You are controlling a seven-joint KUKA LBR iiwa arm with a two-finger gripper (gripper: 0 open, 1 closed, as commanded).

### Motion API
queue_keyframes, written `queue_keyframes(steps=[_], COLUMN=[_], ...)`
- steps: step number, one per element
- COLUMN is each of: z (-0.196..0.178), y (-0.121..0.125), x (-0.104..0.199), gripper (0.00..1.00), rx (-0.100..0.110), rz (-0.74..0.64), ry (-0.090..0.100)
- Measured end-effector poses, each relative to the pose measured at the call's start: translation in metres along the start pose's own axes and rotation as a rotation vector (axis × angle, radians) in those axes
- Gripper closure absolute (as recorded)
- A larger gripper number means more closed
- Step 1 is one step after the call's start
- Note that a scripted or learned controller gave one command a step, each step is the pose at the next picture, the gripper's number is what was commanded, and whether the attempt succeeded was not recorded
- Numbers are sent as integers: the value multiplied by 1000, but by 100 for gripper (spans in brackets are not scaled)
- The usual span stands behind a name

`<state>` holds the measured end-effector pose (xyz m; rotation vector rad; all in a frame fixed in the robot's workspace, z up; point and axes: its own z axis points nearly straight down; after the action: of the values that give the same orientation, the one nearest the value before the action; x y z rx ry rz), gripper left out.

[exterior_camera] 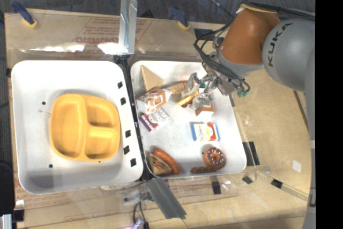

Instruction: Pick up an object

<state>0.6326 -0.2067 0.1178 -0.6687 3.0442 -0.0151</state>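
Observation:
My gripper reaches down into the upper right part of the right bin, under the orange band of the arm. It hovers over a small cluster of toy food: an orange piece and a brown piece. Wires and the wrist hide the fingertips. To the left lie a tan wedge and a small brown and white carton. A blue, white and red packet lies in the middle of the bin.
A chocolate donut, a hot dog and a purple wrapper lie in the right bin's lower half. The left bin holds a yellow divided tray. A metal bracket stands behind the bins.

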Motion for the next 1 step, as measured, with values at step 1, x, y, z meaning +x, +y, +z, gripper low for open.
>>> queue_keyframes(steps=[1], z=[-47], y=[24], x=[-41], gripper=[100], rx=[-10], rz=[233], ry=[19])
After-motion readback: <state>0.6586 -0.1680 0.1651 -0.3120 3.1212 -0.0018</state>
